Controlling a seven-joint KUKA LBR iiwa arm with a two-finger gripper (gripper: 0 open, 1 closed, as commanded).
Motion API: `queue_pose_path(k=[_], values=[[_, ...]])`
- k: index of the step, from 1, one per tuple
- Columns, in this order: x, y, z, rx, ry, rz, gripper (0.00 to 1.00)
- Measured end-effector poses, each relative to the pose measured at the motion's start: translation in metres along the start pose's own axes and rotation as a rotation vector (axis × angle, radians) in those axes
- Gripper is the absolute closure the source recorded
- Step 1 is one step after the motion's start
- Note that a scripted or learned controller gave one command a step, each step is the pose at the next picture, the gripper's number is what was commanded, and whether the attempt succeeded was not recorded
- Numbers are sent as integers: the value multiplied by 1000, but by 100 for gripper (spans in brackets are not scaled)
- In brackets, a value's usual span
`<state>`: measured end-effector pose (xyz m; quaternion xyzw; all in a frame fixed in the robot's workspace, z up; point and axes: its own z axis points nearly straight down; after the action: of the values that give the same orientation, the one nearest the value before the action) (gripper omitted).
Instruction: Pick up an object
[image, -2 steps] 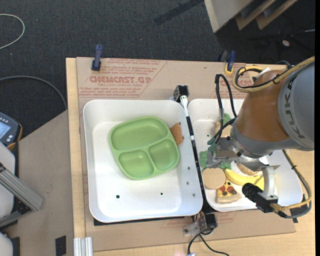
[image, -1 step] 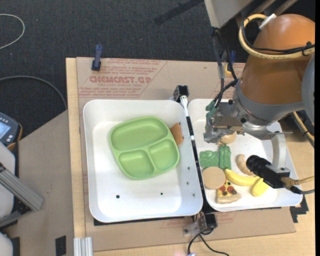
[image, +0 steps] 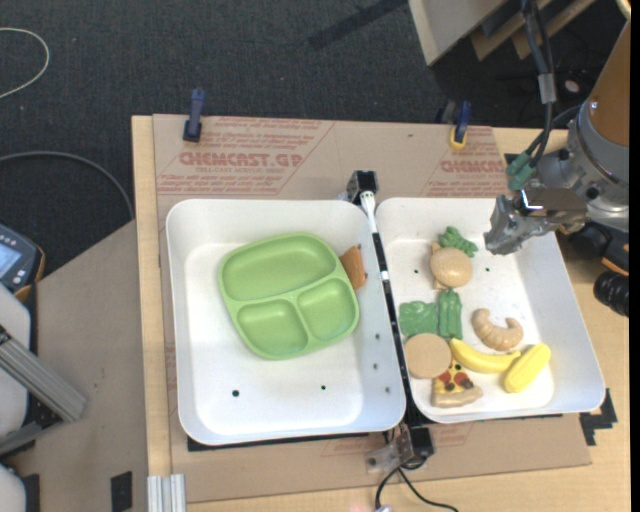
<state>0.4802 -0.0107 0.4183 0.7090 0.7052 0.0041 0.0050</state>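
Note:
My gripper (image: 503, 240) hangs over the upper right of the right bin (image: 570, 330), a little right of the green broccoli piece (image: 458, 241) and the round tan bun (image: 451, 267). Nothing shows between its fingers. Lower in that bin lie a green leafy piece (image: 432, 317), a croissant (image: 497, 329), a banana (image: 482, 357), a yellow lemon-like piece (image: 526, 368), a tan round cookie (image: 428, 354) and a pizza slice (image: 455, 386). The left bin (image: 200, 390) holds a green divided plate (image: 289, 295) with an orange-brown piece (image: 353, 267) at its right edge.
The two bins meet along a central ridge (image: 381, 290) with a black clamp (image: 362, 184) at its top. Blue (image: 194, 115) and yellow (image: 460, 127) clamps hold the cardboard base at the back. Cables hang behind the arm at the upper right.

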Motion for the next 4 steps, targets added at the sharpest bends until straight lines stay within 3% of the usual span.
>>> queue_pose_path(k=[1,2,3,4], values=[[-113,5,-29,6,-5,6,100],[-51,-7,203,31,5,-7,100],[52,-6,236,20,7,-16,100],[109,-1,87,-4,8,-15,100]])
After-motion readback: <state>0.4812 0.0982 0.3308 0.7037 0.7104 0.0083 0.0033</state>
